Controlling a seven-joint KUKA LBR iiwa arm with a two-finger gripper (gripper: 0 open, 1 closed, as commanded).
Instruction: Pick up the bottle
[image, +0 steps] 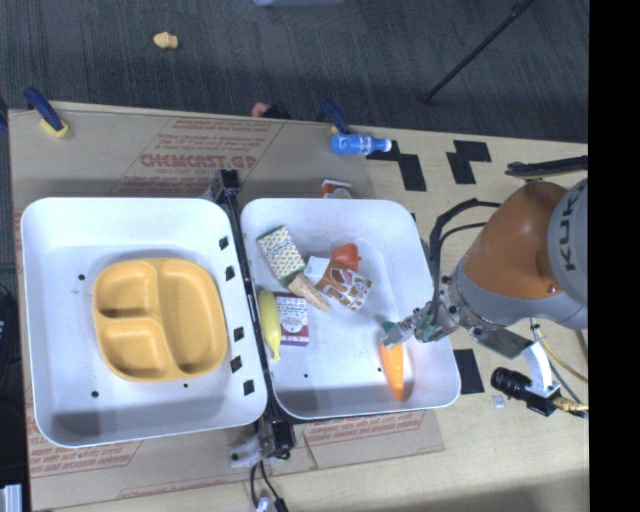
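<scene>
A small bottle with a red cap and a patterned label lies tilted in the middle of the right bin. It rests against a cone-shaped item and a checkered box. My gripper hangs low at the bin's right side, just above the top end of an orange carrot. It is to the right of the bottle and below it in the view, apart from it, and I see nothing held in it.
A banana and a red-and-white packet lie at the right bin's left side. The left bin holds a yellow divided tray. A blue bottle lies on the bench behind the bins.
</scene>
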